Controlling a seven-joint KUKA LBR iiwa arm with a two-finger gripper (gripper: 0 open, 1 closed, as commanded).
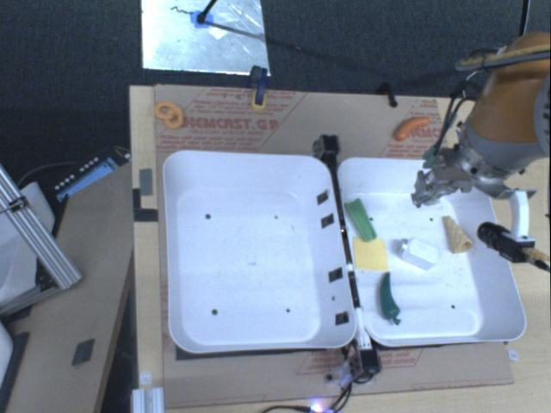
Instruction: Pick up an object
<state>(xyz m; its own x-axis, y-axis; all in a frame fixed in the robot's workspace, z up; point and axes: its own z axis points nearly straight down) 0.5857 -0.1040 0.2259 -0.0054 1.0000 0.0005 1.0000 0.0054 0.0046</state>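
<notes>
From where I stand, nothing is picked up yet: every loose item lies flat on a bin floor, and the grasp and the lift are both left to do.

The desk (215, 114) carries two shallow white bins side by side. The left bin (176, 231) has a bare floor with only a few small dark dots on it. The right bin (499, 317) holds all the goods. Largest to smallest, as best I can judge: a light green strip (360, 218) near the bin's left wall, a dark green curved piece (388, 298) lower down, a yellow square (371, 254) between those two, a tan cone (457, 233) toward the right, and a small white block (420, 252) near the middle.

The gripper (428, 189) hangs over the bin's upper right part, above bare floor, apart from every item. How far its jaws stand open I cannot tell; I see nothing held there. The cone and white block lie nearest it.
</notes>
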